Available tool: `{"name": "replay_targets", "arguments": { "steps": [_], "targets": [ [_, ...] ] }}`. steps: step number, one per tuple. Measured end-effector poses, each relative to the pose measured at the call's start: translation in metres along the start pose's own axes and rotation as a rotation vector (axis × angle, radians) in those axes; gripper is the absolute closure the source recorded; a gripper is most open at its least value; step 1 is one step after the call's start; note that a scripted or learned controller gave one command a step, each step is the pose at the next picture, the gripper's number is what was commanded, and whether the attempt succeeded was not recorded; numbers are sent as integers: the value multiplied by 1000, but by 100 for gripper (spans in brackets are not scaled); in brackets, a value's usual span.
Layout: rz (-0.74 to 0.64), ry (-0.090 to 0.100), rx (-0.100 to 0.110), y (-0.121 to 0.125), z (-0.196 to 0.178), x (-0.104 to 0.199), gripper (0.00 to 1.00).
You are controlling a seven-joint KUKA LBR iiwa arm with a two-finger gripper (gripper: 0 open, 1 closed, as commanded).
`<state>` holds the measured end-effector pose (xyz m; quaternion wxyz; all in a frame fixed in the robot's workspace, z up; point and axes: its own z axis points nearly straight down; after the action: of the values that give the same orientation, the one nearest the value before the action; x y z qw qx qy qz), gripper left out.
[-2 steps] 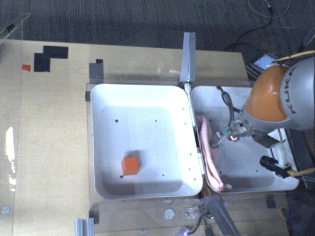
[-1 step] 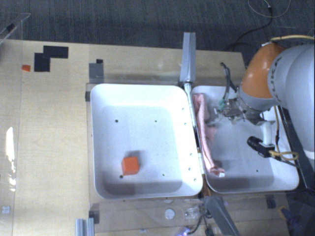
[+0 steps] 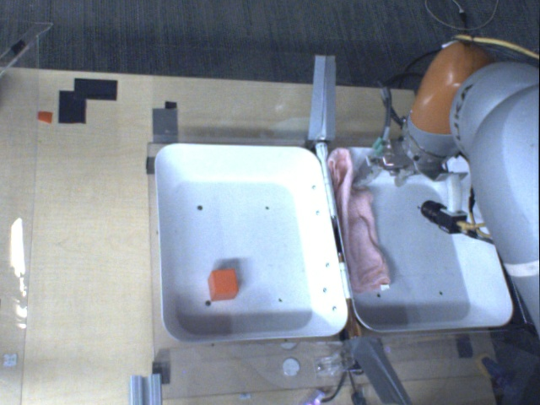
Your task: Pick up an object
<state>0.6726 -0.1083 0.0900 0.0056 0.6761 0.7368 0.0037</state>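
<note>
Grey arm (image 3: pixel 506 175) overhangs wooden bench (image 3: pixel 84 226) beside dark carpet (image 3: pixel 211 15); gripper (image 3: pixel 390 160) state unclear.

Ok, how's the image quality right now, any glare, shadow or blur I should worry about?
Camera view: soft overall, the arm large and blurred at the right edge; a bright reflection streak on the bench at far left; mild shadow along the near inner wall of the left bin; the orange block and pink cloth read clearly.
</note>
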Motion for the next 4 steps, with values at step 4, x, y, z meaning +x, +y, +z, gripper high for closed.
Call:
{"name": "replay_targets", "arguments": {
  "steps": [4],
  "targets": [
    [-327, 1, 0, -47, -99, 37, 0]
  ]
}}
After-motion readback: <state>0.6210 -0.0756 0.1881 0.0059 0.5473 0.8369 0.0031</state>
